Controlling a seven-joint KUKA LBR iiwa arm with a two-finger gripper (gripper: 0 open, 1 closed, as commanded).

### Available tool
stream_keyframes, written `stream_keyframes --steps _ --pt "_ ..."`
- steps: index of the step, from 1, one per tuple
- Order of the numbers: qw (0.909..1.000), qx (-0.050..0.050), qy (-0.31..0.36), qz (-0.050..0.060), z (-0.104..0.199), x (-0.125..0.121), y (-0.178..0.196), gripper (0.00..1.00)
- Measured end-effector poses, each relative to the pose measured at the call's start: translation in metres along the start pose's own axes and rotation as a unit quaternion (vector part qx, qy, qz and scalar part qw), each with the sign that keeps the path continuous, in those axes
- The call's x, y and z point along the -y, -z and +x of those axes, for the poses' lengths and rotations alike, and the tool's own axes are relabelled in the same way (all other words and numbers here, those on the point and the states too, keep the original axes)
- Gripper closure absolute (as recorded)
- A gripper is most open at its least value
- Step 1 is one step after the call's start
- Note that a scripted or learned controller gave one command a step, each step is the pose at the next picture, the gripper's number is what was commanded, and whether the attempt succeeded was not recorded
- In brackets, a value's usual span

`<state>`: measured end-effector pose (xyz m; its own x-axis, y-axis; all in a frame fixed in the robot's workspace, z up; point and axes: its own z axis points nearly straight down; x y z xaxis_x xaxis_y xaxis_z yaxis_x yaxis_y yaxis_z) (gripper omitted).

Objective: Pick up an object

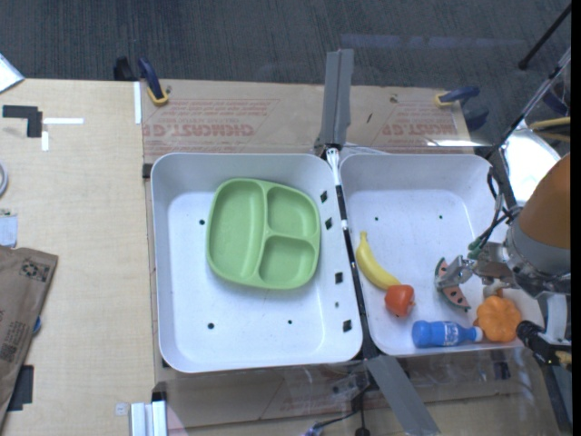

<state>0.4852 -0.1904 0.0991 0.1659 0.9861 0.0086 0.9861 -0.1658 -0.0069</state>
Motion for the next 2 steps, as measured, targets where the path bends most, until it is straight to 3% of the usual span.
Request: stream_keyframes --steps 1,2 --pt "0.985 0.003 -0.173 -0.001 0.0231 -0.0209 -0.0108 0.0" --pt "0.9848 0.005 -0.173 0.001 0.0211 -0.0205 -0.0043 1.0"
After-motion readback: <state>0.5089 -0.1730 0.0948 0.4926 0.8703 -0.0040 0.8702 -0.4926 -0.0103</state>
